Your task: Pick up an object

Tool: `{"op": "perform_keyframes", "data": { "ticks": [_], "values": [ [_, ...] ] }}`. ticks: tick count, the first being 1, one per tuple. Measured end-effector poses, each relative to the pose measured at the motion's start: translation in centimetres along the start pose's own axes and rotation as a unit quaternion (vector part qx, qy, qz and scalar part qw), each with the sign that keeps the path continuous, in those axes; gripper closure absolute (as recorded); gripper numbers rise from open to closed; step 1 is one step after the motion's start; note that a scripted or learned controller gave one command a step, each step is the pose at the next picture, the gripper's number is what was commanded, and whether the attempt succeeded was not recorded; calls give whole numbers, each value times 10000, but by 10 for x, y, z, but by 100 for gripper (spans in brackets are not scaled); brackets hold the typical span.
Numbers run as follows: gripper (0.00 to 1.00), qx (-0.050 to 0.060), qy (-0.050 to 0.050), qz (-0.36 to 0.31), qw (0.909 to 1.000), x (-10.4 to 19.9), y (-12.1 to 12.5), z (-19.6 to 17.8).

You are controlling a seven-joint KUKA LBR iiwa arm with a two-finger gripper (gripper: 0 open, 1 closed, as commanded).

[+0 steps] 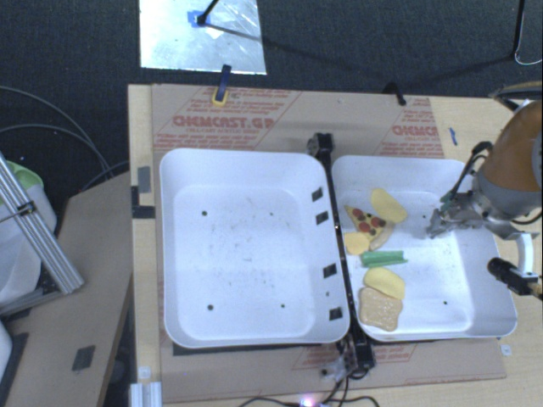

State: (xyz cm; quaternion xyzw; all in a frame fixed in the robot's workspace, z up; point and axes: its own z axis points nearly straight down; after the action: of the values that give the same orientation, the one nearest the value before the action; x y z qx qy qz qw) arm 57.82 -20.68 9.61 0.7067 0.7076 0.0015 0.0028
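Toy foods, six in all, lie in the right shallow white plastic bin [484,312]: one pizza slice [366,220], one bread slice [380,309], one green stick [383,259], three yellow pieces [388,203]. Grey metal tool [440,220] hovers beside them; its grip I cannot tell

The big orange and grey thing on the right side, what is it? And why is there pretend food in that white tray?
That is a robot arm. At its tip is a gripper, a small claw with two fingers, used for picking things up. The picture comes from one camera fixed above the bench, looking down at a slant, and the arm reaches in from the right.

On the bench are two shallow white bins. The left bin holds nothing you can see. The right bin holds toy food: a pizza slice, a few yellow pieces, a green stick and a slice of bread.

The robot's job is to pick up one object. Right now the gripper hangs over the right bin, beside the food, with nothing visibly in it. It is too small to tell whether the claw is open.
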Motion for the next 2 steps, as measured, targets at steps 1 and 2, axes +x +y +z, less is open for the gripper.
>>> {"op": "perform_keyframes", "data": {
  "ticks": [1, 2],
  "values": [
    [100, -15, -3, 1, 10000, 0, 1, -11],
    [100, -32, -6, -2, 10000, -1, 2, -22]
  ]
}}
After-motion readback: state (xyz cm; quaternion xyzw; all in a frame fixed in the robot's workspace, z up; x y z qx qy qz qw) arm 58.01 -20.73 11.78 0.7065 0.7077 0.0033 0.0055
